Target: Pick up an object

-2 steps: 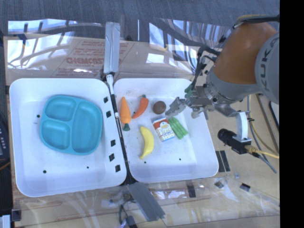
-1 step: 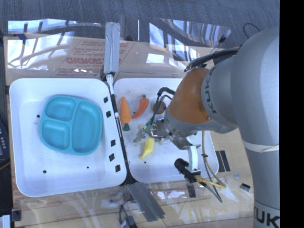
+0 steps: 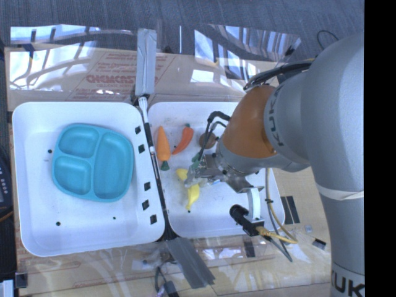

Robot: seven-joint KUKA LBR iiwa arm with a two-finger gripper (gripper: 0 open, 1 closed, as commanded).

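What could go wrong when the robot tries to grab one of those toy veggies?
The gripper is low in the right bin, where the yellow toy, two carrots and other small pieces lie close together. It might nudge one aside and come up with nothing. The yellow toy is small and curved, so it could slip. The big arm hides part of the bin, so a miss might be hard to spot.

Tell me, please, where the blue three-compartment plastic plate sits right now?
The blue three-compartment plastic plate lies flat in the left white bin, near its middle, across the divider from the orange toy carrots in the right white bin.
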